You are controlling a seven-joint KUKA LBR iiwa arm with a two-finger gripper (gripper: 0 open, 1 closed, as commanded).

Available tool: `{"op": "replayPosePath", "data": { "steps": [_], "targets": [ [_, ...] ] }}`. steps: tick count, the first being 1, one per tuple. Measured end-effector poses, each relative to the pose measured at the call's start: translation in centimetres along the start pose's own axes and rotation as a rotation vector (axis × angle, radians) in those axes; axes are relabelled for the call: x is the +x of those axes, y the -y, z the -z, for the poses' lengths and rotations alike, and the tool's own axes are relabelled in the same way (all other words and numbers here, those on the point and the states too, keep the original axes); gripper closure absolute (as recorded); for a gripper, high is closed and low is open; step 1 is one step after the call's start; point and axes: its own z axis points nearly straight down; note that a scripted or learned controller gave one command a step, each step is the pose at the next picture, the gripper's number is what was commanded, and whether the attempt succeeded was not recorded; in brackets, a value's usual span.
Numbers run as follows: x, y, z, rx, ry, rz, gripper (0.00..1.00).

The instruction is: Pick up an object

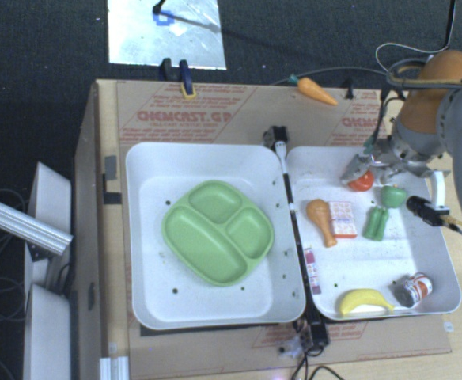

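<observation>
The right bin (433, 248) holds several small items: a red tomato-like piece (361, 183), a green bottle (380, 213), a brown drumstick (320, 219), a pink and white box (342, 219), a yellow banana (365, 301) and a small can (413, 289). My gripper (365, 169) hangs low over the bin's far part, right above the red piece and seemingly touching its top edge. The grey arm with its orange band (444, 74) comes in from the upper right. Nothing is lifted off the bin floor.
The left bin (148, 212) holds a green divided plate (217, 229). An orange carrot (316, 91) lies on the bench behind the right bin. A black cable fitting (426, 210) juts from the arm over the right bin, beside the green bottle.
</observation>
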Motion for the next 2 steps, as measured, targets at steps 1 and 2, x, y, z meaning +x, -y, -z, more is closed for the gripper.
{"op": "replayPosePath", "data": {
  "steps": [1, 2],
  "targets": [
    [0.0, -0.1, 1.2, -0.004, 0.002, 0.004, 1.0],
    [7.2, -0.1, 14.1, -0.004, 0.0, 0.0, 1.0]
  ]
}}
